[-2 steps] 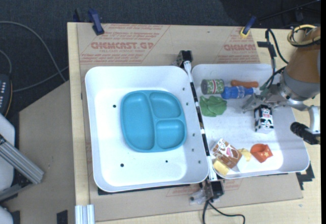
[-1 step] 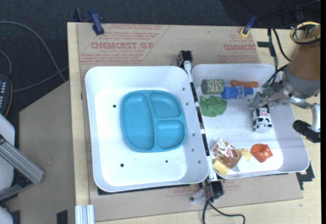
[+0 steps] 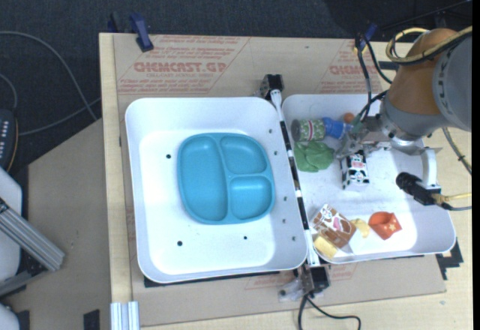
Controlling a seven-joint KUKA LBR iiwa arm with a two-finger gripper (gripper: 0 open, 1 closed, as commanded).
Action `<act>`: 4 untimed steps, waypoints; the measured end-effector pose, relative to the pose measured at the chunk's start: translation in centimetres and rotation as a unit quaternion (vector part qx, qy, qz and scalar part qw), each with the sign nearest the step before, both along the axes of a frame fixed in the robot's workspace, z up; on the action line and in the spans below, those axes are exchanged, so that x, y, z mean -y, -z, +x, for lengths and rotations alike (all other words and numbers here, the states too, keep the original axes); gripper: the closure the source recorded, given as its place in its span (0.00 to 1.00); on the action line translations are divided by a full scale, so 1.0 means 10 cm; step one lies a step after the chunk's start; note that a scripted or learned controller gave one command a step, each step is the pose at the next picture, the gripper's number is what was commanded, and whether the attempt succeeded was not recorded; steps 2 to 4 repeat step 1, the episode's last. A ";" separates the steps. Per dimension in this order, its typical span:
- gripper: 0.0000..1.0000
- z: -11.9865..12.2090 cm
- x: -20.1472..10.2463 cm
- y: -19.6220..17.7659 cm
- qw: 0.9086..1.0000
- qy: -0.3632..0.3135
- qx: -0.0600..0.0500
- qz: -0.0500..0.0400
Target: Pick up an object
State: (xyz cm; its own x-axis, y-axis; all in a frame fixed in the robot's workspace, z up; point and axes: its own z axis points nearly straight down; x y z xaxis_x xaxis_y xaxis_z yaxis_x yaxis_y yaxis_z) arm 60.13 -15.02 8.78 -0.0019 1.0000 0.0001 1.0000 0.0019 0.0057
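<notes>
The gripper [image 3: 358, 150] is being held over the cow toy [image 3: 355, 170] in the right bin [image 3: 427, 235]; its jaw state cannot be told. The neighbouring bottle [image 3: 319, 128] is probably risking being bumped.

Both bins are white: the left bin [image 3: 150, 193] holds a plain light-blue tray [image 3: 223, 176], and small dark dots mark the bin floor around it at 10, 6 and 7 o'clock. In the right bin [image 3: 427, 235], a black-and-white patched cow toy [image 3: 355, 169] sits at the centre. At its 9 o'clock lies a green lump [image 3: 313, 155]; at 10 o'clock a bottle [image 3: 319, 129] has a green label, a white end and a blue cap. At 4 o'clock is a red piece [image 3: 384, 224]; at 7 o'clock a packet [image 3: 334, 227] is brown, white and red, with yellow pieces [image 3: 325, 247] beside it. The arm [image 3: 427, 88] is grey with an orange band. The bench [image 3: 195, 66] is tan with red lettering.
</notes>
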 end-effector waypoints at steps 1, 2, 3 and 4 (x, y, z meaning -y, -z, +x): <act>1.00 0.16 -0.83 -0.99 1.000 -0.001 0.000 0.001; 1.00 0.16 -0.83 -0.99 1.000 -0.001 0.000 0.001; 1.00 0.16 -0.83 -0.99 1.000 -0.001 0.000 0.001; 1.00 0.16 -0.83 -0.99 1.000 -0.001 0.000 0.001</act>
